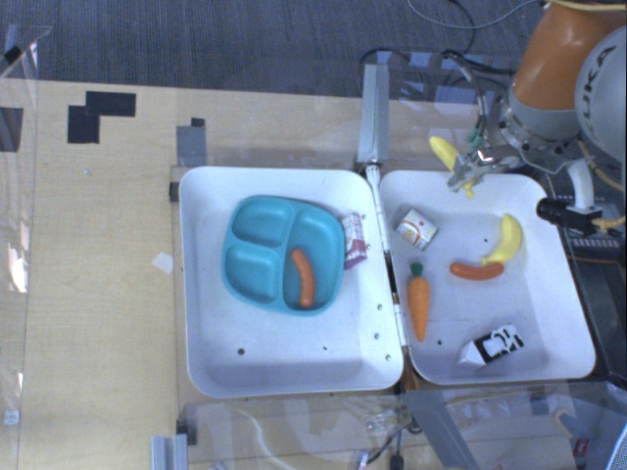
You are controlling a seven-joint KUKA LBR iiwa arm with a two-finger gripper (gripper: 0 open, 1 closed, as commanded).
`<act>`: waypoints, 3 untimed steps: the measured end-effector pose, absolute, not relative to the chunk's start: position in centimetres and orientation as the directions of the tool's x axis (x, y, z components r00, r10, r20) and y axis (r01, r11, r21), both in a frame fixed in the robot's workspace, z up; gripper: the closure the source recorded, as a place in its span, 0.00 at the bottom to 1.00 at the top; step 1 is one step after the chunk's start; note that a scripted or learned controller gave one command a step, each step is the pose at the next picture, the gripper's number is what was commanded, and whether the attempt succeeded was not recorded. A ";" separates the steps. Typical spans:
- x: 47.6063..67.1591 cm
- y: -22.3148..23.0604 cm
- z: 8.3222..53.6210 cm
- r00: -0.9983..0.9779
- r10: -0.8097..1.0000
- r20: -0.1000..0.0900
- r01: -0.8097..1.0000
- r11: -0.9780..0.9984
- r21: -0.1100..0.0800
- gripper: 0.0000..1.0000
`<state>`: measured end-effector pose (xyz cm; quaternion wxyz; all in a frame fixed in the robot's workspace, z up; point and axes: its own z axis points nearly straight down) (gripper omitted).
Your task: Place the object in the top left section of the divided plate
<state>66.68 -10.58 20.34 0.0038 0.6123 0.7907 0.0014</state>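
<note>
The gripper (472, 169) hangs over the far edge of the right bin (549, 360), its jaws apparently closed on a small banana (446, 152) lifted clear of the bin floor. This looks like the carry step. The blue divided plate (257, 225) sits in the left bin (211, 360), a sausage (304, 277) in one section. Next, the arm must travel left and lower the banana over the plate's top left section.
</note>
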 end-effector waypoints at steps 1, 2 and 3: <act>66.7 -10.6 20.4 -0.250 0.968 -0.004 0.968 0.250 0.007 0.00; 67.0 -2.4 30.8 -0.353 0.936 -0.003 0.936 0.353 0.010 0.00; 58.7 -0.6 23.0 -0.361 0.933 -0.001 0.933 0.361 0.004 0.00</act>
